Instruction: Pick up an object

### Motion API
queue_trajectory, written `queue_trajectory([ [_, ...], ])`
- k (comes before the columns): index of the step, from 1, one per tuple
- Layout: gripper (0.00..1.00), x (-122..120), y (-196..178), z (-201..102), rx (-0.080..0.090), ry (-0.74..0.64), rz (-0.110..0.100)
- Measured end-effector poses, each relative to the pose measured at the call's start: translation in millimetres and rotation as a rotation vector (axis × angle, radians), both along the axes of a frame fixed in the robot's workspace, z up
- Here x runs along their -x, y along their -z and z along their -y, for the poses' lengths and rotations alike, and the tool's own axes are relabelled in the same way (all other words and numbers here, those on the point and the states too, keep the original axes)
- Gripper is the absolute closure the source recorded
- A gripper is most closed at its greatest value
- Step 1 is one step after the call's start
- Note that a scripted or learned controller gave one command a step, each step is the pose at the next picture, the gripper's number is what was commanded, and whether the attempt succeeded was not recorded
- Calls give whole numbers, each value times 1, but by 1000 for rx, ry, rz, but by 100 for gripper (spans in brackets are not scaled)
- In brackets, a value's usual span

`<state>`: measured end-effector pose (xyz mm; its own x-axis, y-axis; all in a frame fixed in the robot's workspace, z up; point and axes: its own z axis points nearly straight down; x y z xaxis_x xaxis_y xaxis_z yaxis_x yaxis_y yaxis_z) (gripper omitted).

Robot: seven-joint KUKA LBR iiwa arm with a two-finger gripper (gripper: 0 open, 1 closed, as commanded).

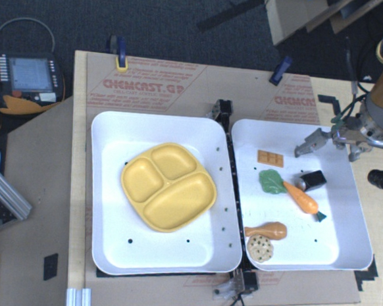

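Note:
My gripper (331,149) hangs over the far right corner of the right bin (345,255), open, with nothing between its fingers. Below it and slightly toward the front lies a small black block (313,180). An orange carrot (303,197) lies slantwise beside that block, touching a green leafy piece (271,182). A tan cracker (270,158) sits at the far left of this bin. Near the front left corner lie a brown drumstick (266,231) and a speckled cookie (260,248).
The left bin (105,241) holds a yellow divided plate (169,187). A black divider clamp (222,109) sits between the bins at the back. A handheld control pad (27,80) lies off the bench at far left.

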<state>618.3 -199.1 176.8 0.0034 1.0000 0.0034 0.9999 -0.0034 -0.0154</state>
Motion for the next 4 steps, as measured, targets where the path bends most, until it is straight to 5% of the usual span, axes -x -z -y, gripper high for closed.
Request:
queue_trajectory([
  [1,0,-4,-9,-1,3,-4,15],
  [3,0,-6,92,-2,-10,-9,15],
  [4,100,-6,81,2,0,-9,17],
])
